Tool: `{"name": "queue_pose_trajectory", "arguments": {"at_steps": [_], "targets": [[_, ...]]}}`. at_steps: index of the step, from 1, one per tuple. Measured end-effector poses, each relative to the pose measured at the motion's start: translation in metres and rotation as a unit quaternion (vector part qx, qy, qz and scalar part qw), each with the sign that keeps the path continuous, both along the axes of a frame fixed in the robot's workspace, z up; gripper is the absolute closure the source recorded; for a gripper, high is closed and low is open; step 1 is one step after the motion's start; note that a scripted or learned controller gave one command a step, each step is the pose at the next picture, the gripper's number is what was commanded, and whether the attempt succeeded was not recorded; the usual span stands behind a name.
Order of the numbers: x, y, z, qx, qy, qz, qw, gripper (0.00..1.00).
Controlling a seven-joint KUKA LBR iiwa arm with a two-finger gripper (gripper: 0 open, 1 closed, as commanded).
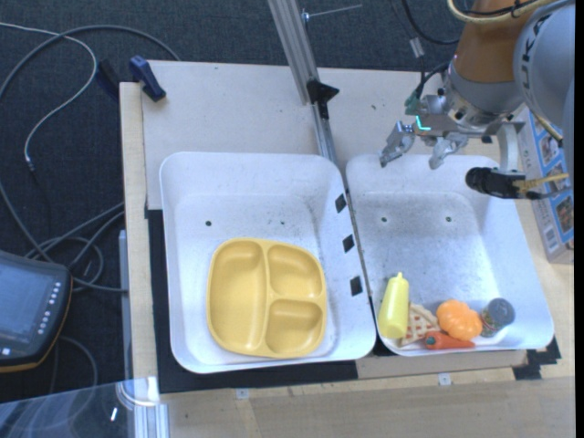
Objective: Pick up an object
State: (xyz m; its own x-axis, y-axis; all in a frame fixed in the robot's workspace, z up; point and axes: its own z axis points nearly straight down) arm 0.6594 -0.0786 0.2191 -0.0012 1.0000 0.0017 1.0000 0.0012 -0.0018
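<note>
Robotics lab, test bench: a pale wooden bench (228, 108) is bearing two white bins (182, 208), an aluminium mast (292, 26) is rising behind, loose cables (55, 62) are trailing over dark carpet, and a control pendant (27, 308) is lying at left.

Arm (547, 39) casing — letters "UK" partly visible; no other readable text.
</note>
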Motion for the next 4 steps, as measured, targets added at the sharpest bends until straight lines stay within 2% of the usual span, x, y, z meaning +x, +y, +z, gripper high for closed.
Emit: {"name": "queue_pose_trajectory", "arguments": {"at_steps": [1,2,3,4], "targets": [[0.003,-0.003,-0.062,-0.0004,0.003,-0.001,1.0,0.0],[0.002,-0.003,-0.104,-0.0004,0.003,0.0,1.0,0.0],[0.002,-0.002,-0.128,-0.0005,0.002,0.0,1.0,0.0],[0.004,-0.001,-0.114,-0.0003,-0.001,0.0,1.0,1.0]]}}
